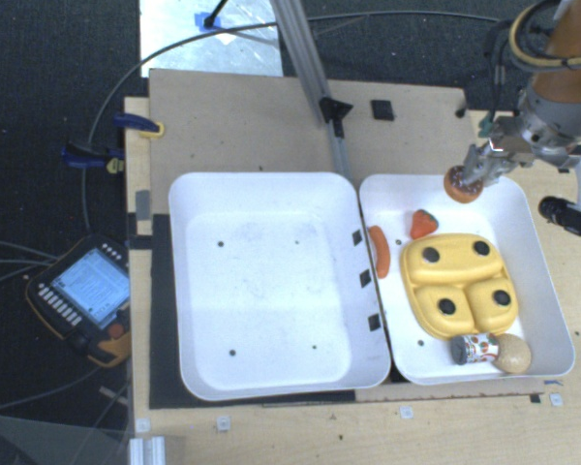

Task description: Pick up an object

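Two shallow white bins sit side by side on the tan surface (271,114). Landmark for these notes: the yellow moulded tray (457,284), a large piece with four dark dots, lying tilted in the middle of the right bin (537,250).

Just beyond the tray's far-left corner lies a small orange-red wedge (423,224). Left of the tray, against the bin's left wall, is a long orange carrot-like piece (379,250). At the tray's near edge, touching or nearly so, lies a small can with a red-and-white label (474,348), and beside that a tan rounded object (512,355) in the bin's near right corner.

Beyond the tray, at the bin's far rim, is a small brown round object (461,185). The arm's jaws (482,168) are directly on top of it. Whether they are open or closed on the object cannot be told; the tips merge with it from this angle.

The arm's grey wrist and orange band (571,42) rise beyond and right of the tray.

The left bin (189,289) lies left of the tray, across the shared wall. Far left of it, off the surface, a handheld pendant with a lit screen (85,294).
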You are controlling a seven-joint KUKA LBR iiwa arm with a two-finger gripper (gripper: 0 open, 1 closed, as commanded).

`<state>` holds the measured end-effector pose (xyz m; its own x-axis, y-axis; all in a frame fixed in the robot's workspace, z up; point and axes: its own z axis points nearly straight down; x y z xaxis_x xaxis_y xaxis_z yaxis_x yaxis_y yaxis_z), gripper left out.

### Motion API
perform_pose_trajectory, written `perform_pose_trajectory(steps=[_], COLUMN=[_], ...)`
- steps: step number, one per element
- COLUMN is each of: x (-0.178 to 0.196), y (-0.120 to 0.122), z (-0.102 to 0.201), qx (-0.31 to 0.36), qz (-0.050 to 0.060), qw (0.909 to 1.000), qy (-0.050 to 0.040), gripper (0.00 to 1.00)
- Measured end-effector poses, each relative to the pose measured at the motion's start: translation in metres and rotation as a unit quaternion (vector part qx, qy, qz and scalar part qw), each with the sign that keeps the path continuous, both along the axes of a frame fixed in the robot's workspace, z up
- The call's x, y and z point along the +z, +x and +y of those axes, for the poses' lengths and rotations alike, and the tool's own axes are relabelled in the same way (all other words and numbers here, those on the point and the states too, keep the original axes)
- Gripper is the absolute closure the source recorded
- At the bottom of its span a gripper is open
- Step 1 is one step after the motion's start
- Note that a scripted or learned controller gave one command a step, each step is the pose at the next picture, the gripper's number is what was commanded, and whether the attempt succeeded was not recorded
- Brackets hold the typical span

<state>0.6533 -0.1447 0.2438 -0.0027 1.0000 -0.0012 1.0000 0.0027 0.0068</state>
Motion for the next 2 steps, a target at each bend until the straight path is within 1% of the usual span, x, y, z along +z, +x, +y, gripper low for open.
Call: perform_pose_trajectory(steps=[1,2], x=[0.049,0.048], y=[0.002,0.001], z=[0.000,0.048], qx=[0.001,0.003], qz=[-0.001,0.002], qw=[1.0000,1.0000], qy=[-0.0001,0.0009], gripper=[1.00,1.00])
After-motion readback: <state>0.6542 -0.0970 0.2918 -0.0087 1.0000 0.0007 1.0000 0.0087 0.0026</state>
